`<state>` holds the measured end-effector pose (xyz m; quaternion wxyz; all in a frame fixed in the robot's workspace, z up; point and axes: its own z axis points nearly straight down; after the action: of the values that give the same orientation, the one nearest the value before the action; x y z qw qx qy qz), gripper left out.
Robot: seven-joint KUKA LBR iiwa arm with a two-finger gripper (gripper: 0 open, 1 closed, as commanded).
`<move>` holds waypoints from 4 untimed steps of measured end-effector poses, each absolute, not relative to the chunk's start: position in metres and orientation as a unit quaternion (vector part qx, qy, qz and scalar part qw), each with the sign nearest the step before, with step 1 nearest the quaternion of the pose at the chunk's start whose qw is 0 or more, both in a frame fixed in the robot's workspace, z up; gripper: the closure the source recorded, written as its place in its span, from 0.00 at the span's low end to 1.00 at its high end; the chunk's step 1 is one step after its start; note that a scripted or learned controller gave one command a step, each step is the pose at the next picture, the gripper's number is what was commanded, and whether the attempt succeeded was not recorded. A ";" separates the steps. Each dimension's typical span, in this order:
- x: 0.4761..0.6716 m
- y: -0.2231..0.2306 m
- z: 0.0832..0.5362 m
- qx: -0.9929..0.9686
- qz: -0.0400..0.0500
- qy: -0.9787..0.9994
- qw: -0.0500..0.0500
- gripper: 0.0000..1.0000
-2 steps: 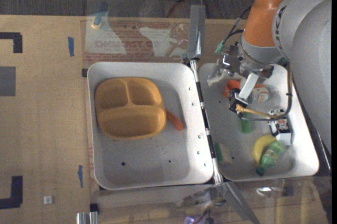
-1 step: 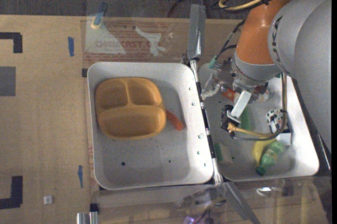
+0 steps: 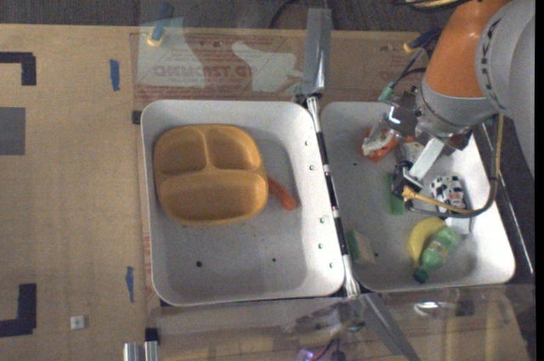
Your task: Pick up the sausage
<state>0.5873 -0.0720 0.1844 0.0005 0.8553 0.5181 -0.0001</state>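
we see two white bins side by side on the desk (image 3: 68, 206). the left bin (image 3: 238, 274) holds a yellow plate (image 3: 208, 172) with three compartments, and the sausage (image 3: 283, 195), orange-red, lies just beside the plate's right edge, touching or nearly touching it, on the bin floor. the arm (image 3: 476, 62) reaches in from the right over the right bin (image 3: 489, 262). the gripper (image 3: 406, 172) hangs over the upper middle of that bin, well apart from the sausage. we cannot tell how it is set, too cluttered there. just left of the gripper is a red and white item (image 3: 378, 143). below the gripper lie a green piece (image 3: 397, 200), a black and white patterned thing (image 3: 448, 191), a banana (image 3: 418, 239) and a green bottle (image 3: 438, 251) touching the banana. a small pale green block (image 3: 360, 245) sits near the right bin's left wall.
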 end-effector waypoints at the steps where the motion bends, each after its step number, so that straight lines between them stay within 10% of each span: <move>1: 0.601 -0.104 0.142 0.837 -0.001 0.547 -0.001 0.00; 2: 0.665 -0.101 0.087 0.837 -0.005 0.547 -0.003 0.00; 3: 0.661 -0.101 0.095 0.838 -0.014 0.546 -0.009 1.00; 4: 0.667 -0.052 0.233 0.810 0.000 0.587 0.001 1.00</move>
<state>0.6673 -0.0517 0.2329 0.0006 0.8096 0.5870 0.0002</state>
